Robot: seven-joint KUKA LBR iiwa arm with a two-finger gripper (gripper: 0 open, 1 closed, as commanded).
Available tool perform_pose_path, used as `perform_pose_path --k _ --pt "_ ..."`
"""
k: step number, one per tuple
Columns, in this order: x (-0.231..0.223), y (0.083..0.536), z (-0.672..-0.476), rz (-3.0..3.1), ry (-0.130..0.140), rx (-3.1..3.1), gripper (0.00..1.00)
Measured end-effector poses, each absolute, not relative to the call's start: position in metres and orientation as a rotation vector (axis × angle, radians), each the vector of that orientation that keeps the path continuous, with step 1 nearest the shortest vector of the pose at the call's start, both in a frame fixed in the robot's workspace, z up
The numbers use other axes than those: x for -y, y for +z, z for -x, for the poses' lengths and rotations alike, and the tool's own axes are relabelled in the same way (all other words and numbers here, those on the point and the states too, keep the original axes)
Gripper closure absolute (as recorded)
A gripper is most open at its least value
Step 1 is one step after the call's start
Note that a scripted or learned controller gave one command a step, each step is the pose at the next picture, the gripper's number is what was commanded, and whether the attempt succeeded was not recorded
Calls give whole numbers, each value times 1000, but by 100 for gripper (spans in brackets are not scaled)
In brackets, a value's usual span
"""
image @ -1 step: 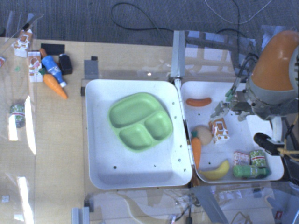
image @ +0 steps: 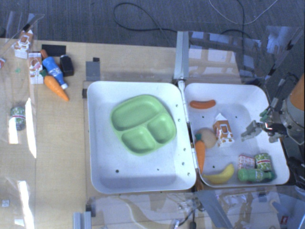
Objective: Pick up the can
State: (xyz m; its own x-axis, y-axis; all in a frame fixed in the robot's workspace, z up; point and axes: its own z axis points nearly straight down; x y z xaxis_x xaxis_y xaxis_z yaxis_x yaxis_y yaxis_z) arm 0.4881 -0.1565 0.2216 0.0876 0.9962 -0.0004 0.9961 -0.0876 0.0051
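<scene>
The can (image: 263,161), with a green label and a silver top, stands near the front right corner of the right bin (image: 248,92). My gripper (image: 258,123) hovers over the bin's right side, a little behind the can and apart from it. It is open, and nothing sits between its fingers. The grey arm with its orange band (image: 298,99) comes in from the right edge.
Close around the can are a small red-and-white packet (image: 246,161), a green bottle (image: 255,176) and a banana (image: 220,175). A small carton (image: 223,131), a carrot (image: 200,155) and a sausage (image: 202,104) lie further left. The left bin (image: 102,175) holds a green divided plate (image: 143,124).
</scene>
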Motion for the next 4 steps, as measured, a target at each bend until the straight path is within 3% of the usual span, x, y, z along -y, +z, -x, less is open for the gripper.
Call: perform_pose_path --k 1,2,3,4 --pt "192 95 -489 -2439 7 -1972 0" --pt "200 129 -489 -2356 6 -2071 0" --pt "147 89 -490 -2134 9 -2291 0" --pt "97 89 -553 -2307 15 -2119 0"
